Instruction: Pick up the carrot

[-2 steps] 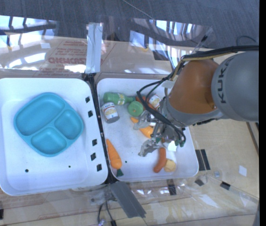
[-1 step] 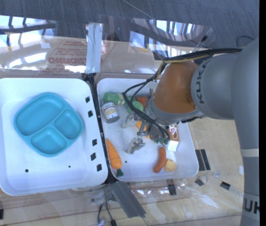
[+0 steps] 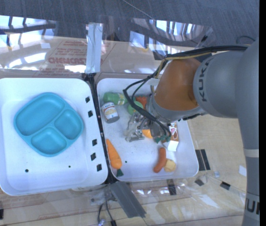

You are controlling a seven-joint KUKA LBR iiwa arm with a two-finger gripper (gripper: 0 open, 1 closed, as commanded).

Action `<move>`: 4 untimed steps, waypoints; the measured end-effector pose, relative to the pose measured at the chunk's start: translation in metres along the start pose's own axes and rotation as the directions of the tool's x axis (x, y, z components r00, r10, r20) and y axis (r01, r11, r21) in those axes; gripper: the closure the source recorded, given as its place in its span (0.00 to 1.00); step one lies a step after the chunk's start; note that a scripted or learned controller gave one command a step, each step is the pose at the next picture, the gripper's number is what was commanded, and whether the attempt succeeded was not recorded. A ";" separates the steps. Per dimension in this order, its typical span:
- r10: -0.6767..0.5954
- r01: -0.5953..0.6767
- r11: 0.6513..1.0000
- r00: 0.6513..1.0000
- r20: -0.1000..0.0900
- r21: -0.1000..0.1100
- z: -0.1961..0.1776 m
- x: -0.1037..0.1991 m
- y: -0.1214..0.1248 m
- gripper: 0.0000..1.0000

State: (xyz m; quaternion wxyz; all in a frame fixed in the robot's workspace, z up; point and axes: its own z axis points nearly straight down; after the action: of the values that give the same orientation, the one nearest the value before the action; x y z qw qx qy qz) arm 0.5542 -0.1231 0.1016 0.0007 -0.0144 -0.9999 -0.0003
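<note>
carrot point(image 3: 114, 155): orange, green tip | divided plate point(image 3: 49, 123): light blue | bins point(image 3: 10, 173): white | arm point(image 3: 227, 84): grey, orange band | can point(image 3: 109, 112): silver, label red and white | sausage point(image 3: 160, 159): red-brown | leafy item point(image 3: 112, 98): green | desk point(image 3: 43, 204): tan, glossy

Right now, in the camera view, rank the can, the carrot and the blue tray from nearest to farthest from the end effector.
1. Can, just to the left of the end effector, same bin.
2. Carrot, lower left, by the bin's wall.
3. Blue tray, far left, in the other bin.
</note>
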 end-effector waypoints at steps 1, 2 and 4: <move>0.084 -0.084 0.996 0.996 0.011 0.002 -0.114 0.009 0.007 1.00; 0.065 -0.065 0.998 0.998 0.016 0.003 -0.366 0.014 -0.002 1.00; -0.543 0.543 0.840 0.840 0.001 0.002 -0.334 0.018 -0.088 1.00</move>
State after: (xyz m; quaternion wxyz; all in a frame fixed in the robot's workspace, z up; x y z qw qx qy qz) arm 0.5340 -0.2106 0.4352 -0.0002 0.2693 -0.9631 0.0004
